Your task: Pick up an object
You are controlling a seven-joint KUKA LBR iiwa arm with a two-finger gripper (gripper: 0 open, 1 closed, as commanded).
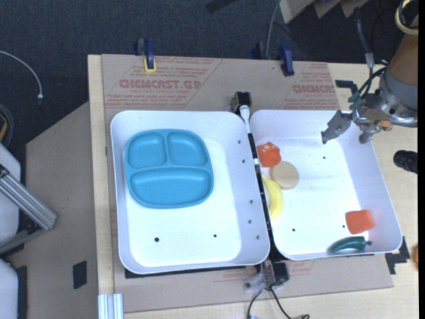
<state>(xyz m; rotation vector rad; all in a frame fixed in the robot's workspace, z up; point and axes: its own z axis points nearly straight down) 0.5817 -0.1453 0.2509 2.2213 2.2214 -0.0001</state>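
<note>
- Camera view: the gripper (350, 129) hangs over the upper right corner of the right bin (312, 248), its two dark fingers (333, 131) spread apart with nothing between them.
- The arm enters from the right edge, the wrist sitting just past the bin's far rim.
- Near the right bin's left wall lies an orange block (269, 155); just below it sits a round beige disc (286, 175), and a yellow banana-shaped piece (273, 198) touches the disc's lower left side.
- At the bin's lower right corner rests a second orange block (359, 221), with a dark green piece (348, 246) just beneath it against the near rim.
- All of these things lie well apart from the gripper.
- The left bin (186, 251) holds a blue divided plate (170, 167) with three compartments, lying flat in its upper left part.
- Both bins sit side by side on a brown board (199, 78) clamped to the tabletop (412, 191).
</note>
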